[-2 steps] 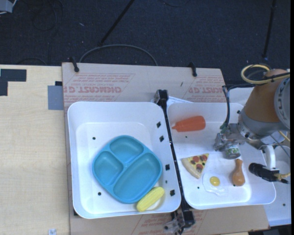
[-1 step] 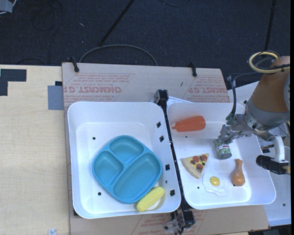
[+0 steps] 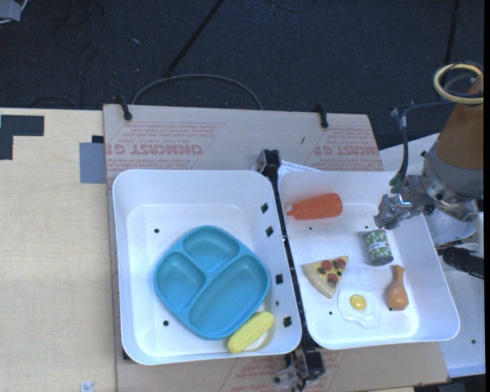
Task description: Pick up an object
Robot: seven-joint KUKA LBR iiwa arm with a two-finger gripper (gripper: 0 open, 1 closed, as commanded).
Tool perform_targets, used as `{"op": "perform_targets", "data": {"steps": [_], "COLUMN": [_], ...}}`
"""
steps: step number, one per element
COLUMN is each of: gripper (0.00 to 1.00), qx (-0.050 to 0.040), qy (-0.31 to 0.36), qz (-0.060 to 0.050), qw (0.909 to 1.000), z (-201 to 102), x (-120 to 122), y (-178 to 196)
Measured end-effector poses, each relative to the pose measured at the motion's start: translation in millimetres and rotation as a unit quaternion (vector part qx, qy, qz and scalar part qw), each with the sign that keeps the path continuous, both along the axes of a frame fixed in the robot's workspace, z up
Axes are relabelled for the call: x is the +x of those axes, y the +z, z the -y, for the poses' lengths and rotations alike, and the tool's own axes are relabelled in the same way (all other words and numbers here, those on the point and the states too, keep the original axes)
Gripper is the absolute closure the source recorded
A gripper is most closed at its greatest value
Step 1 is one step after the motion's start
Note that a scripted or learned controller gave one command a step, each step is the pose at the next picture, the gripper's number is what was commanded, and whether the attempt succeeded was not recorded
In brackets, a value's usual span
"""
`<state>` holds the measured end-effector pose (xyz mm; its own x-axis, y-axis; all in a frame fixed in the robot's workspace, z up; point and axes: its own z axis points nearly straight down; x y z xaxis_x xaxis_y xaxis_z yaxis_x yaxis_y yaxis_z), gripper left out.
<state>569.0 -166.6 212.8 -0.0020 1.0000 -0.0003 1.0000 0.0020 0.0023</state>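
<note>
can (image 3: pixel 378 247), small, green-labelled, upright in right bin (image 3: pixel 441 300), upper right part of floor, just below and left of gripper (image 3: pixel 390 212). apart from fingers, not held. orange bottle (image 3: pixel 316 207) lying on side near top of same bin, cap end toward divider, left of gripper. pizza slice (image 3: pixel 327 273) flat near bin centre, point toward lower right, below and left of can. fried egg (image 3: pixel 358 306) flat at lower middle, just below and right of pizza slice. drumstick (image 3: pixel 397 288) lying lower right of can, thick end down, near fried egg but not touching.

gripper metallic, at upper right edge of right bin, above floor, nothing seen between fingers; spread of fingers not readable at this angle, cannot tell whether wide or narrow. arm (image 3: pixel 461 149) entering from right, orange band above wrist, grey body below.

left bin (image 3: pixel 147 194) beside right bin, walls touching along centre divider. blue tray (image 3: pixel 211 281), three compartments, set at a tilt on left bin floor, filling much of it. corn cob (image 3: pixel 251 332), yellow, at lower right corner of left bin, touching lower edge of blue tray.

cardboard sheet (image 3: pixel 229 141) under both bins, printed lettering upside down. wooden bench (image 3: pixel 41 251) to left, dark floor with cables behind.
</note>
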Motion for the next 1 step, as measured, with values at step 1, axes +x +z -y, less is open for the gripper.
{"op": "perform_targets", "data": {"steps": [1], "gripper": [1.00], "qx": [-0.0002], "qy": [0.000], "qz": [0.000], "qw": [1.0000], "z": [0.9], "x": [0.5], "y": [52.5]}}
